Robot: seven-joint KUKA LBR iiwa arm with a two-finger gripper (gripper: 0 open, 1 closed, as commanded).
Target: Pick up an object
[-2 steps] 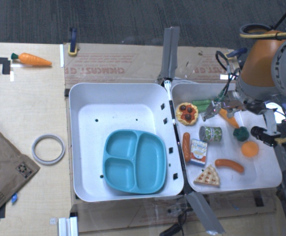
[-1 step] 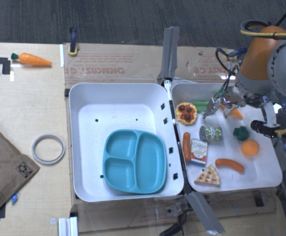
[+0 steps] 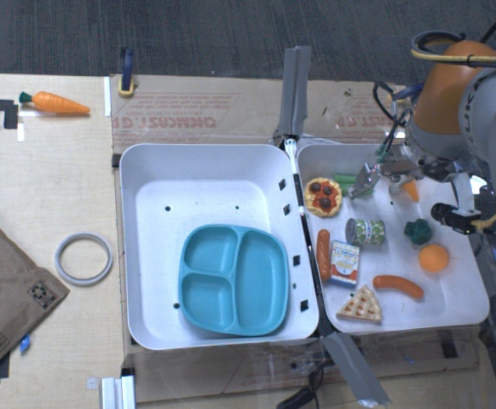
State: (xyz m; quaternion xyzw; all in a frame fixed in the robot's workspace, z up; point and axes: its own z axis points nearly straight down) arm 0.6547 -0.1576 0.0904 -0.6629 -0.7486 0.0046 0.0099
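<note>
The right bin [image 3: 465,313] holds several toy foods: a small round pizza [image 3: 323,196], a green can [image 3: 366,232] on its side, a red sausage [image 3: 323,254], a juice carton [image 3: 344,262], a pizza slice [image 3: 360,305], a second sausage [image 3: 398,286], an orange [image 3: 434,258], a dark green piece [image 3: 417,230] and a small orange piece [image 3: 411,191]. My gripper [image 3: 367,180] hangs low over the bin's back part, just right of the round pizza and above the can. Nothing is seen held in it.
The left bin [image 3: 133,228] holds a teal divided plate [image 3: 233,279]. On the bench to the left lie a toy carrot [image 3: 54,103], a tape ring [image 3: 83,257] and a cardboard box [image 3: 1,305]. A grey post [image 3: 295,92] stands behind the bins' shared wall.
</note>
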